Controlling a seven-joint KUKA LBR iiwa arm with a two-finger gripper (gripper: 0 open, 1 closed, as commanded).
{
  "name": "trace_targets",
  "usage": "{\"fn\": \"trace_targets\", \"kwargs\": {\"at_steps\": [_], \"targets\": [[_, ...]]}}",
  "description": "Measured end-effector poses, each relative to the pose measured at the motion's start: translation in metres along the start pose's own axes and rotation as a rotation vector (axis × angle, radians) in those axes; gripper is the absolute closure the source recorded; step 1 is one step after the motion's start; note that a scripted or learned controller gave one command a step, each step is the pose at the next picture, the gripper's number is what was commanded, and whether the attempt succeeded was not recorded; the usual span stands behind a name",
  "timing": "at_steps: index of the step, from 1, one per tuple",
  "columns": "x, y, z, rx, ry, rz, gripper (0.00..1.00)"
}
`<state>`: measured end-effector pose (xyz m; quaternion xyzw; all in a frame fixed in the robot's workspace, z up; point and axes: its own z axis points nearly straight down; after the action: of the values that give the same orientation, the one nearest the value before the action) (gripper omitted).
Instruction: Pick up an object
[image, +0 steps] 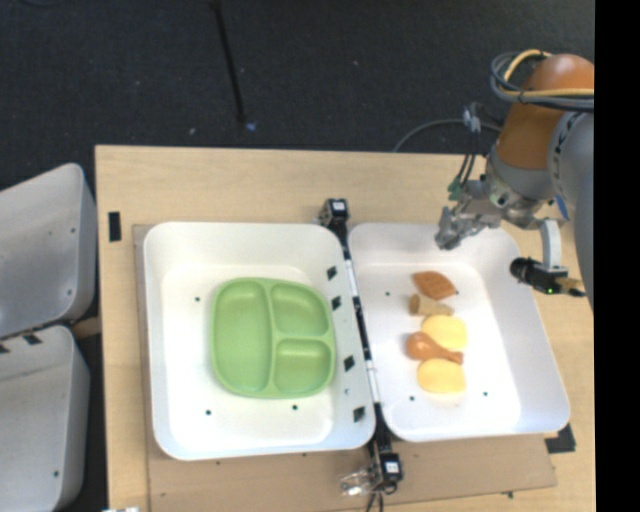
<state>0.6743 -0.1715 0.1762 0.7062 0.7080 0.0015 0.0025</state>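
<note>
Hand (452, 232) above right bin (505, 412), clear of food pieces (437, 331)

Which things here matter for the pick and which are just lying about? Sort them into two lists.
For the job:
- hand, above the right bin's far edge
- right bin
- orange piece
- tan piece
- yellow piece
- orange drumstick-shaped piece
- second yellow piece

Just lying about:
- left bin
- green divided tray in it
</note>
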Motion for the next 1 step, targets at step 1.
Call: {"fn": "trace_targets", "kwargs": {"at_steps": [1], "targets": [[-0.0089, 0.0033, -0.0617, -0.002, -0.001, 0.002, 1.00]]}}
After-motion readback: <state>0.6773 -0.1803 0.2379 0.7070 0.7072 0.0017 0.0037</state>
